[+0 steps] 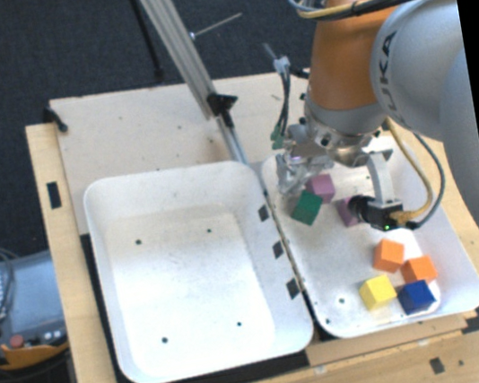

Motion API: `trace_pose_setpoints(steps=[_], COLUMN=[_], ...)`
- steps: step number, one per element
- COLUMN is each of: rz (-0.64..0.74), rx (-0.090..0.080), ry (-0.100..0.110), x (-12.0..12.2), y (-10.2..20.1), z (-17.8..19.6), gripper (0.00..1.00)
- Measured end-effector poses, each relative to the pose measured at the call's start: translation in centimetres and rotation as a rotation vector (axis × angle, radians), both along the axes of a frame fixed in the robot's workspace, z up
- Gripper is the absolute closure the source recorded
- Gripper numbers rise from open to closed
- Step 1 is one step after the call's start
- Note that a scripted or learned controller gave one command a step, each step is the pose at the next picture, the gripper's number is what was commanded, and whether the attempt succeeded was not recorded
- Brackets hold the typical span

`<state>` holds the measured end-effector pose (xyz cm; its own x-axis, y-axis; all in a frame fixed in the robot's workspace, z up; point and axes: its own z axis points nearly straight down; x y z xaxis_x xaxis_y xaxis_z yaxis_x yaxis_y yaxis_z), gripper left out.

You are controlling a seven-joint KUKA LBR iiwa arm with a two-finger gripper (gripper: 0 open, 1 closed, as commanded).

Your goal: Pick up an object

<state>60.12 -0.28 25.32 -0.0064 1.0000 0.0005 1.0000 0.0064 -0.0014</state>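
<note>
The small green block [307,208], a matte cube tilted on one corner, sat at the upper left of the right-hand shallow white plastic bin [460,285], close to the wall it shares with the left-hand shallow white plastic bin [124,205], and I read it as the likeliest target. Touching its upper right edge was a pale pink-purple block [322,188], and a darker purple block [347,211] lay just beside that, partly behind a black fitting with cabling. The two-finger metal gripper [294,174] hung directly above the green block, its metal tips reaching down to about the block's top edge, though from my slanted view I couldn't tell whether they touched it or merely stood in front of it. Nor could I tell how the jaws stood, spread or closed; the wrist and its hardware crowded that spot. I saw nothing clearly between the fingers, so I judged the pick as not yet made: the approach looked done, while the grasp and the lift were left. Well apart, in the bin's lower right corner, lay two orange blocks [390,253], a yellow block [376,291] and a blue block [416,296], clustered and untouched. The grey arm with its orange band [352,49] loomed over the bin's upper part.
</note>
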Motion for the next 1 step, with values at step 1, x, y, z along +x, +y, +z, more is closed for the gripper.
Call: trace_pose_setpoints(steps=[1], rz=[0.001], rx=[0.001], ry=[0.004], x=[0.09], y=[5.51], z=[-1.40], gripper=[1.00])
